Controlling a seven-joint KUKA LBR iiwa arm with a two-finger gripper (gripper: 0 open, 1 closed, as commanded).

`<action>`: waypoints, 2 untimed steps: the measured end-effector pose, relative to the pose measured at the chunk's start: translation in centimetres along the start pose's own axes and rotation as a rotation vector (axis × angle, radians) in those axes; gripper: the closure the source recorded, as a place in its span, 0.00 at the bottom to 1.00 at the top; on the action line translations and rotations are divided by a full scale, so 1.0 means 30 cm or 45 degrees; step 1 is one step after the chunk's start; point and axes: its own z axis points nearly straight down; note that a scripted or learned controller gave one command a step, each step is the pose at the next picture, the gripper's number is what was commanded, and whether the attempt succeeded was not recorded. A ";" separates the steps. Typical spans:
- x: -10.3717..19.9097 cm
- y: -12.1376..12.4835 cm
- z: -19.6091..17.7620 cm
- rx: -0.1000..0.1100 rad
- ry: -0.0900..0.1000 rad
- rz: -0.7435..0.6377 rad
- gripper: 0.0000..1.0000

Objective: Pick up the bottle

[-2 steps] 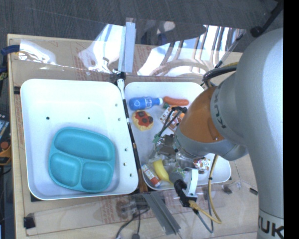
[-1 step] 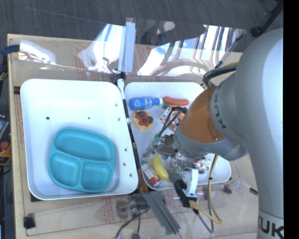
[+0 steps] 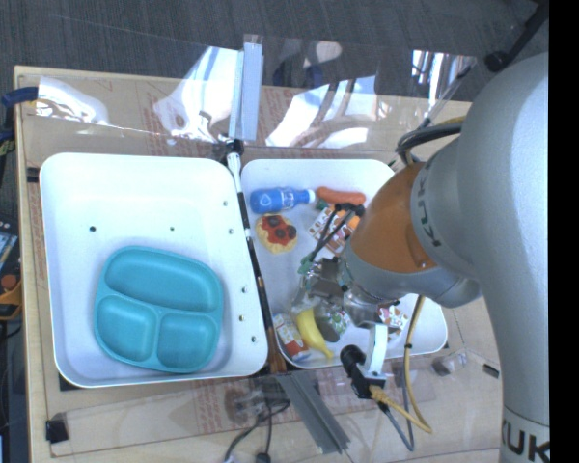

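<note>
A blue bottle (image 3: 281, 200) with a white cap lies on its side near the back left of the right bin (image 3: 367, 174). My gripper (image 3: 320, 287) is down in the middle of that bin, in front of the bottle and apart from it, just above a banana (image 3: 312, 331). The arm's orange band and grey body cover the bin's right half.
Near the bottle lie a pizza-slice toy (image 3: 277, 232), a red-orange hot dog toy (image 3: 341, 197) and a small packet (image 3: 322, 225). A small can (image 3: 289, 337) lies at the bin's front left. The left bin (image 3: 77, 191) bears a teal divided plate (image 3: 160, 307).
</note>
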 end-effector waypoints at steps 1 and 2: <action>0.000 -0.002 0.002 0.003 -0.001 0.000 0.00; 0.001 -0.005 -0.026 0.009 0.000 -0.005 1.00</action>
